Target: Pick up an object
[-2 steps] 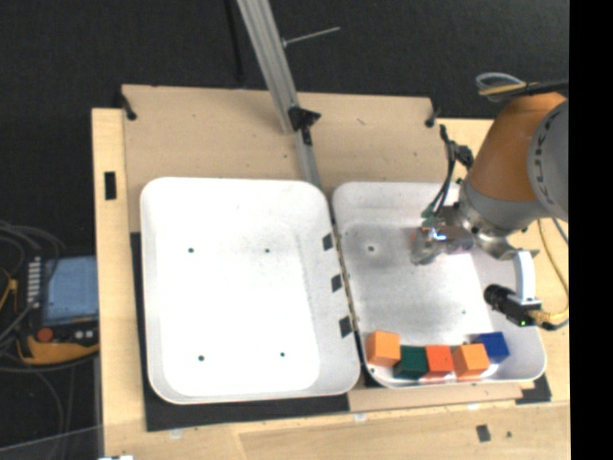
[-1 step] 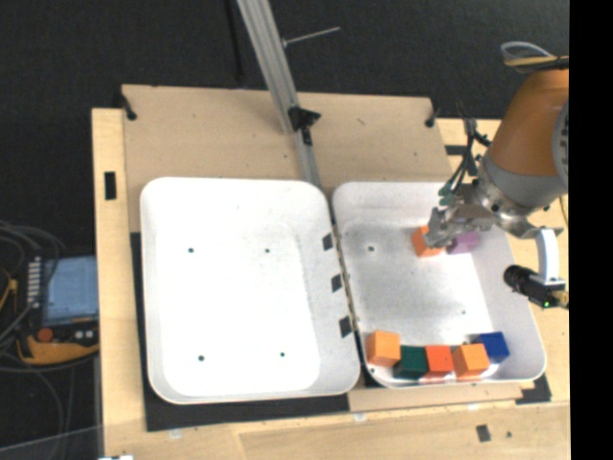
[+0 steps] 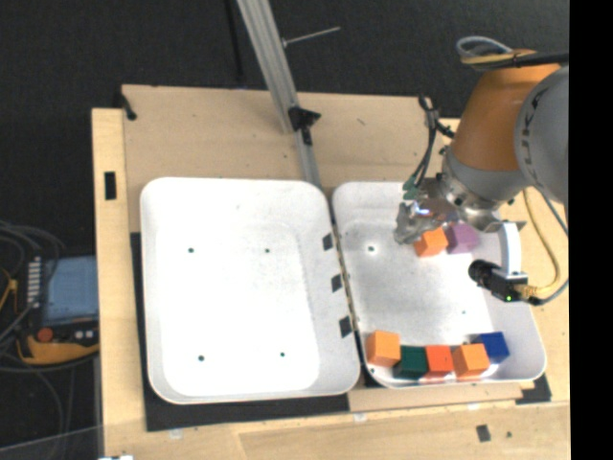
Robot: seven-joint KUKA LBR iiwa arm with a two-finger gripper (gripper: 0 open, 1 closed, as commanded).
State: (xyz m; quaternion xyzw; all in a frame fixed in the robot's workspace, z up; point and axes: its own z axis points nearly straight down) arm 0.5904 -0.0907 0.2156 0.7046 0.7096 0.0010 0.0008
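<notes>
Grey arm from the right, pincer lowered.

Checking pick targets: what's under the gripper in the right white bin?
Under the gripper in the right white bin: a small orange block and a pale purple block beside it. The wrist covers whatever lies further beneath.

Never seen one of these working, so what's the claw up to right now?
Claw low over the right bin, far end. Orange block and purple block right beside it; grip unconfirmed. Five more blocks along the bin's near wall, out of the way.
</notes>
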